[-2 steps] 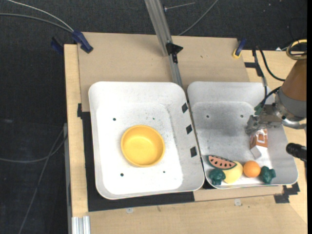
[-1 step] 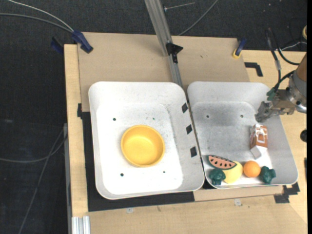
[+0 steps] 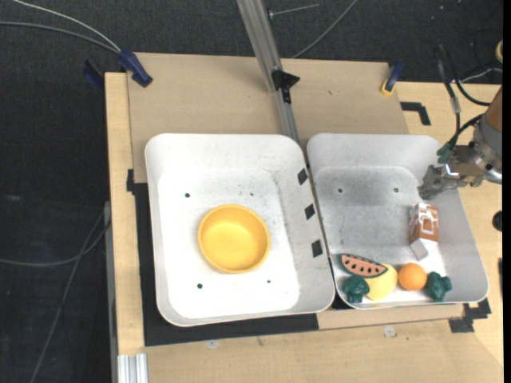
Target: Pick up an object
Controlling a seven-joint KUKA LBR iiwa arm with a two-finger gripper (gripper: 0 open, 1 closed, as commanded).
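From the camera view, your hand [image 3: 435,180] hovers at three o'clock over the right bin [image 3: 359,162]; I cannot tell its state. You're approaching: the brown packet [image 3: 424,223] lies just below, so descend toward five o'clock.

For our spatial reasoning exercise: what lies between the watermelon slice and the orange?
In the camera view, a yellow lemon lies between the watermelon slice and the orange.
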